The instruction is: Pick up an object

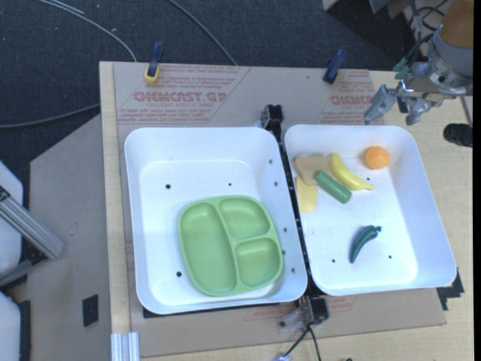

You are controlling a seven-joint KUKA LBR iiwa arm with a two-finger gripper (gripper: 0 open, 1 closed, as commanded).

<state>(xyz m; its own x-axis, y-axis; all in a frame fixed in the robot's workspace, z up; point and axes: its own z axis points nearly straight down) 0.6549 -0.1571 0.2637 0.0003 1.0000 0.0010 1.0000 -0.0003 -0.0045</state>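
The right bin point(421, 224) holds several toy foods. An orange ball point(376, 157) lies near its far right corner. Left of the ball, a yellow banana point(349, 173) rests against a green cucumber point(332, 186). A tan piece point(308, 165) and a pale yellow piece point(307, 195) sit by the bin's left wall. A dark green pepper point(364, 242) lies alone toward the front. My gripper point(396, 111) hangs open above the bench just beyond the bin's far edge, up and right of the orange ball, with nothing between its fingers.
The left bin point(150, 164) carries a light green divided plate point(229, 243) at its front. Two clamps, a yellow one point(153, 60) and a blue one point(334, 66), grip the cardboard's far edge. A black clip point(272, 115) sits between the bins.
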